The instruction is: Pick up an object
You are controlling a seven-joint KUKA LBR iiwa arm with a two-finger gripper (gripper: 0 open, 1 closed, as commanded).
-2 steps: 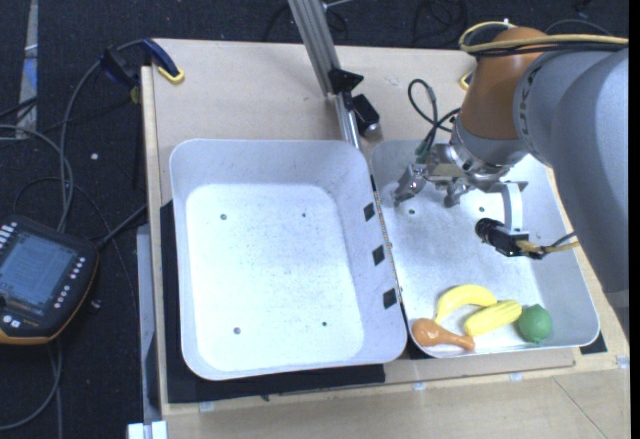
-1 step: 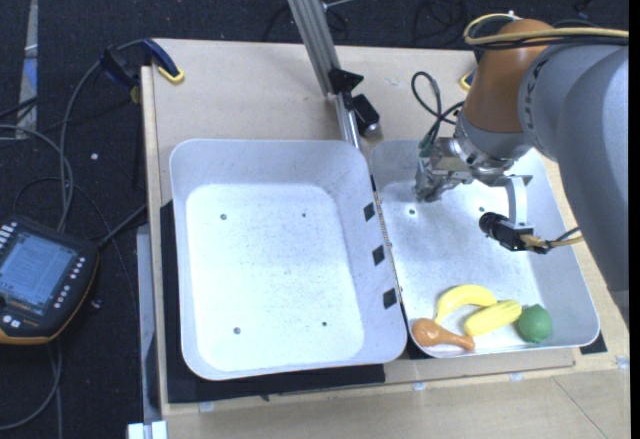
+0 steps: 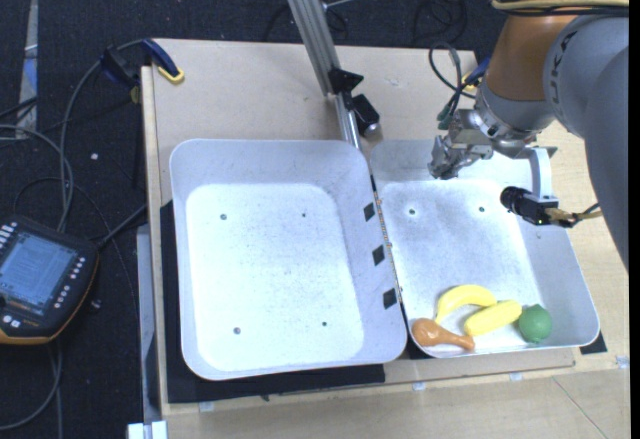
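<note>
While the grey robot arm (image 3: 600, 47) with its orange band (image 3: 530, 27) reaches in from the right, its claw (image 3: 446, 163) hangs over the far edge of the right shallow white bin (image 3: 470, 237). It points down near the far left corner of that bin. I cannot tell if the claw is apart or together, because it looks small and dark.

The things to pick up all lie at the near end of the right bin, well apart from the claw. 4 of them sit close in a bunch. A curved yellow toy banana (image 3: 465, 299) lies at the back of the bunch. A straighter yellow toy banana (image 3: 493, 317) lies just in front, touching it. An orange-brown toy with a round end (image 3: 432, 332) lies on the left, by the near wall. A round green ball (image 3: 535, 323) sits on the right, in the near right corner.

The left shallow white bin (image 3: 270, 257) sits right beside the other. 3 small black squares (image 3: 378, 254) run along the place where they meet. Both bins rest on a pale wooden desk (image 3: 250, 87). A long silver metal bar (image 3: 305, 7) slants up from the far side of the desk. A blue and yellow clamp (image 3: 160, 62) is at the desk's far left corner. On the dark floor to the left lies a grey hand-held controller with a screen (image 3: 35, 277).
</note>
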